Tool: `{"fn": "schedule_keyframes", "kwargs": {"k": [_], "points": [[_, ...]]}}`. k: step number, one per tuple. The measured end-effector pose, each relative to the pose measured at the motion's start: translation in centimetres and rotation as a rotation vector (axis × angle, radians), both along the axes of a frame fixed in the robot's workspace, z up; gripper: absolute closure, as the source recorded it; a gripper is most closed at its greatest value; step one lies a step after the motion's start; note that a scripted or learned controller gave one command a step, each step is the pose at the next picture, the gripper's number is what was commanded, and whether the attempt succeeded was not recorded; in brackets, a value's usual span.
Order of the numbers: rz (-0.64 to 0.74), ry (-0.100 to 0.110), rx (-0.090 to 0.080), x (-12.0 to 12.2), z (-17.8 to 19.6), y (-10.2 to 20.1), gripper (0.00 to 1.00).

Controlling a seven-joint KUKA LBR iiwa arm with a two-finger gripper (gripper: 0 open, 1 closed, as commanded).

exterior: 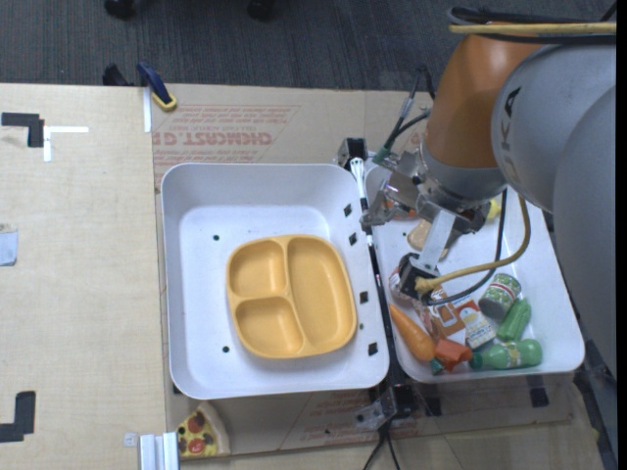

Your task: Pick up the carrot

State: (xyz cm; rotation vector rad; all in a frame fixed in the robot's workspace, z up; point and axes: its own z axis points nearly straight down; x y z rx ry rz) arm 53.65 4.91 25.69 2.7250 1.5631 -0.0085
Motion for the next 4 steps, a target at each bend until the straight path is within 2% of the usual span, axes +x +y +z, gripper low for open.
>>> {"fn": "schedule_keyframes", "kwargs": {"k": [1,2,3,4], "points": [[-0.052,0.001,0.001,-5.8,-9.4,5.7,0.00],[-0.034,-0.012,0.018,-5.6,-16.1,6.6,0.00],[-0.042,0.003,0.007,-5.9,-15.7,6.0,1.00],[-0.180,-0.003,0.000,-5.8,-8.8,7.3,1.00]]}}
